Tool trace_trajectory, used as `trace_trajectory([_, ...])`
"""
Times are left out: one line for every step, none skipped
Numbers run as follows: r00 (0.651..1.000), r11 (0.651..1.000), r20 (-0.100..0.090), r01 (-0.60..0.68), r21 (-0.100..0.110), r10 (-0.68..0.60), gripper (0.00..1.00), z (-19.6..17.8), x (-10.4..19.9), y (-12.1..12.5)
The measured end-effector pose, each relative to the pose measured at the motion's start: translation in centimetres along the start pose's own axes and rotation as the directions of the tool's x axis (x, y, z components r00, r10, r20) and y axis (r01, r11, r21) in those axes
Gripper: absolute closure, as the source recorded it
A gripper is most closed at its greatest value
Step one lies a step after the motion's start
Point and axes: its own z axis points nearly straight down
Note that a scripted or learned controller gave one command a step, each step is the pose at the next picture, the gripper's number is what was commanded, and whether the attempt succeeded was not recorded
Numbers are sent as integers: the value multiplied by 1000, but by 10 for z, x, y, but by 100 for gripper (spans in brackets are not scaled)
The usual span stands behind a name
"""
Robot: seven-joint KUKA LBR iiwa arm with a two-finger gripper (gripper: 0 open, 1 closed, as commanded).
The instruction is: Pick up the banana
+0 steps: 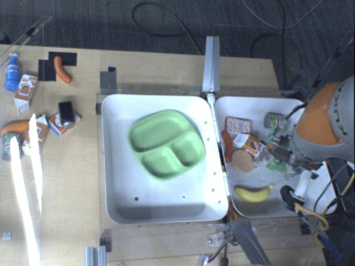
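A yellow banana lies flat near the front wall of the right bin, its length running left to right. My gripper hangs over the middle of that bin, above and to the right of the banana, among a cluster of small items. The grey arm with its orange band comes in from the right. Nothing yellow shows at the gripper, and the banana rests apart from it.
In the right bin lie a red and white packet, a small can, a round tan item and a reddish stick. The left bin holds a green divided plate. Loose items sit on the bench at left.
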Motion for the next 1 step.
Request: trace_trajectory([989,989,0,147,-4,-147,0,-110,-24,-18])
